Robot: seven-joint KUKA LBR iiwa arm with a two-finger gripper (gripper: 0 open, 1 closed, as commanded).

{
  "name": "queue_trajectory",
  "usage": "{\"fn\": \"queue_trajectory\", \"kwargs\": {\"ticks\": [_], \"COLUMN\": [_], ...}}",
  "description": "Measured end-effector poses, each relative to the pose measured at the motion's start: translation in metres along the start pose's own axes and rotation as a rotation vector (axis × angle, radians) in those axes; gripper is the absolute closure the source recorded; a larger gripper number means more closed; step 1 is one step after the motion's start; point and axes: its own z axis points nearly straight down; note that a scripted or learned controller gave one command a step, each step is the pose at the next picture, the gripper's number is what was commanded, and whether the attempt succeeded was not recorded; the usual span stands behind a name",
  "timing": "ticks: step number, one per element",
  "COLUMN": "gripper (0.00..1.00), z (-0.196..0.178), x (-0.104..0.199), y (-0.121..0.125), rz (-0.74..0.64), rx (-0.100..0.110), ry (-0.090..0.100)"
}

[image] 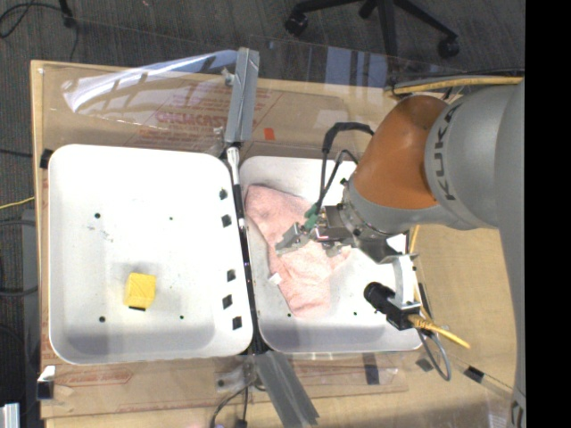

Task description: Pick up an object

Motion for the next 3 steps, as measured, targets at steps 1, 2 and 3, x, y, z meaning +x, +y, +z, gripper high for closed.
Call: {"fn": "queue_trajectory", "kwargs": {"ticks": [1, 2, 3], "gripper": [0.0, 1.0, 1.0], "z": [0.102, 0.093, 0.102], "x": [-0.001, 0.001, -0.025], "y": [-0.003, -0.002, 0.059], "rz": [-0.063, -0.07, -0.156], "rx": [-0.004, -0.004, -0.003], "ry": [-0.007, -0.005, 0.0]}}
